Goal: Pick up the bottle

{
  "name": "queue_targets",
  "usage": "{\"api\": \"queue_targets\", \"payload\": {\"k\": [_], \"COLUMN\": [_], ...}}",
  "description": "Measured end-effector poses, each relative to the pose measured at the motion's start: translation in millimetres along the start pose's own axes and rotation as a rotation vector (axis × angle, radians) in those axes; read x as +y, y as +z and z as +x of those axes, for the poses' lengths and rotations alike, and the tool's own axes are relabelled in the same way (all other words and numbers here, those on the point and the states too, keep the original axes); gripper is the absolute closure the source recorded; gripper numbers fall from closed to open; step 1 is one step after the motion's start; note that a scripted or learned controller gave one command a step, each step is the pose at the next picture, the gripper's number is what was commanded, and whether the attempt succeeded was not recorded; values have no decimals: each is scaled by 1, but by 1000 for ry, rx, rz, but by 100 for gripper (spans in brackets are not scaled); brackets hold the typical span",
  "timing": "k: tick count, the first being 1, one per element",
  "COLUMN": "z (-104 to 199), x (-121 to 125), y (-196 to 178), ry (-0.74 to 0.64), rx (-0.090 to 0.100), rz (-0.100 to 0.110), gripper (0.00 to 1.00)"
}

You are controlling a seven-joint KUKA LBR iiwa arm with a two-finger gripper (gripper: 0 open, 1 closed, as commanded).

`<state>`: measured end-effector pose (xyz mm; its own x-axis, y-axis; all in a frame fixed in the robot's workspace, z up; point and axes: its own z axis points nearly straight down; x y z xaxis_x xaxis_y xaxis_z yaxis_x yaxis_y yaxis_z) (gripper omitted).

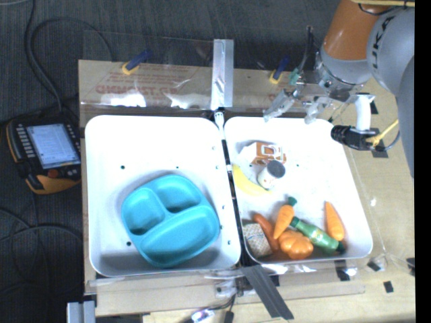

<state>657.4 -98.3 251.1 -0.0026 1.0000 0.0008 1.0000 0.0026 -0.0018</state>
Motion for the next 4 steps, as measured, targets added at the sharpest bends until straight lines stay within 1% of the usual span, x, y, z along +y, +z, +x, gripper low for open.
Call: {"api": "queue_targets", "payload": {"k": [1,2,3,4], "z": [-9,-42,-114,-88], "x": [-8,-8,10,-51], "y": [-45,74,90,150], "ry": [-95,91,87,414], "rx": [-5,-1,-4,-1], "rz": [-1,2,1,1], "gripper": [0,0,0,0]}}
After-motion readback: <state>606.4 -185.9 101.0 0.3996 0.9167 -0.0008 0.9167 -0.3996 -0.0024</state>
